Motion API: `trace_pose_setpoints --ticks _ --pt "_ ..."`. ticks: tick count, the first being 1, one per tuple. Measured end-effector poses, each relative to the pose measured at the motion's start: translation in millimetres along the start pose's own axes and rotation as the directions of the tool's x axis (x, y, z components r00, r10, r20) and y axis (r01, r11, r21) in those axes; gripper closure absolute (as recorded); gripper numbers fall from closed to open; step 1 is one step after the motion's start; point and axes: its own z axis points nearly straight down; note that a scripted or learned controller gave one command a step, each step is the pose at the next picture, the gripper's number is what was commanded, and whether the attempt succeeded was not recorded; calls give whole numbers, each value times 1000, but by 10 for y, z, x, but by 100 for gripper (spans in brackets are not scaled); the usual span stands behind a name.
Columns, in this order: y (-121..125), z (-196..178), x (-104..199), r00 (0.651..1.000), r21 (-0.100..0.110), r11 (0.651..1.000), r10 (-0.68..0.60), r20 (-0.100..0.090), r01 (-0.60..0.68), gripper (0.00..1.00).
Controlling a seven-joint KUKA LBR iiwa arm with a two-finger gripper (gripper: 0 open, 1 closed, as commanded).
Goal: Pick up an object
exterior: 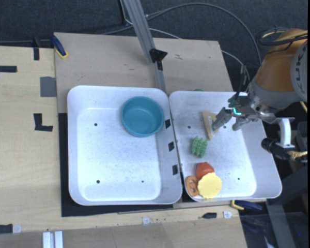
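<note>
Grey pincer (229,119) of my arm sits low over the right bin (258,182), fingers spread, nothing between them. Tan wooden stick (207,125) lies just left of the left fingertip, close or touching, can't tell. Green block (199,146) further left and below. Red piece (204,168), yellow piece (210,185) near front wall. Blue bowl (142,116) in left bin (93,190).

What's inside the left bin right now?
The left bin holds a blue bowl near its upper right corner, upright, open side up. A few small dark marks dot the bin floor. Whatever lies beneath the bowl is covered.
</note>
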Motion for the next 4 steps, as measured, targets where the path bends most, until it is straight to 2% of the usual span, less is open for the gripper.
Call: trace_pose_setpoints --ticks 1,2,3,4 --pt "0 0 0 1000 0 1000 0 0 0 0" --pt "22 618 48 1000 5 1000 0 -1 0 0" --pt "27 1105 54 1000 -1 1000 -1 1 1 0" --pt "32 984 44 1000 -4 1000 0 2 0 100"
